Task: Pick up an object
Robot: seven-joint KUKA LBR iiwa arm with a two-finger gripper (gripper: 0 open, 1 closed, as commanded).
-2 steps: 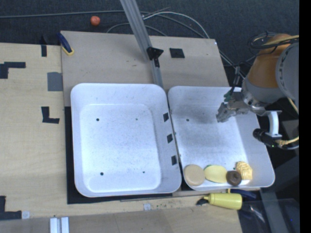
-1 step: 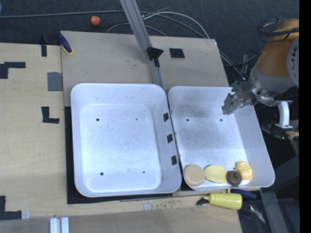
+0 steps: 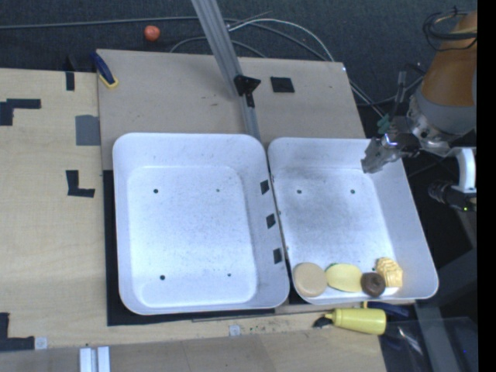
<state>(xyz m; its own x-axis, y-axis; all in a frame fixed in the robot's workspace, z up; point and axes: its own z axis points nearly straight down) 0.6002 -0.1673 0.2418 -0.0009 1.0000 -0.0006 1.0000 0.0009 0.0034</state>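
A pale wooden desk (image 3: 46, 208) carries two shallow white bins side by side, the left bin (image 3: 186, 219) and the right bin (image 3: 341, 208). The tool (image 3: 377, 158) hangs over the far right rim of the right bin, with nothing visible in it; whether it stands wide or narrow cannot be told. Along that bin's near edge lie a tan round piece (image 3: 309, 280), a yellow oval piece (image 3: 343, 277), a dark brown round piece (image 3: 373, 284) and a small yellow-orange block (image 3: 389, 270), close together and well apart from the tool. Just outside that near edge lies a yellow marker (image 3: 358, 320).
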